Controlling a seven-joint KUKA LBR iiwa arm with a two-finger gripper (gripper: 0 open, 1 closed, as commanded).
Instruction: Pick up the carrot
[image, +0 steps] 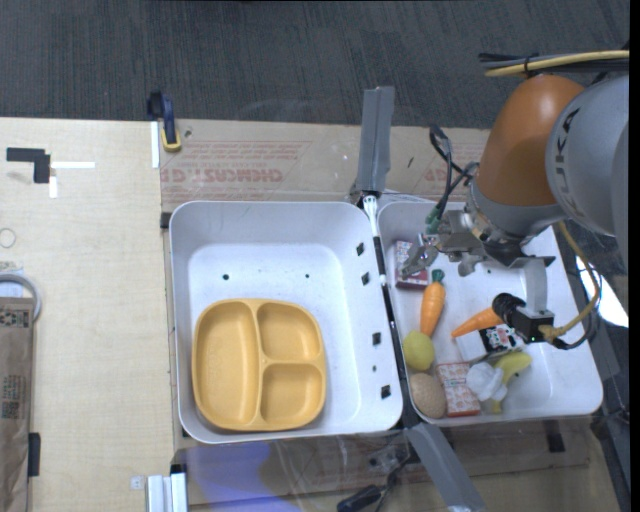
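1. Gripper (425, 255) hangs low in right bin (585, 395), just above carrot (431, 306); jaw state cannot be told.
2. Carrot lies near that bin's left wall.
3. Left bin (270, 240) holds yellow divided plate (260, 362).
4. Pale wooden bench (85, 300); dark floor (250, 50) behind.

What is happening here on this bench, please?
A robot arm reaches from the right over the right bin, which holds small food items. Its gripper hovers near the bin's far left corner, just above a carrot lying in the bin. A second carrot lies further right, beside a lemon and other pieces. Neither carrot is lifted yet. The left bin holds a yellow divided plate.
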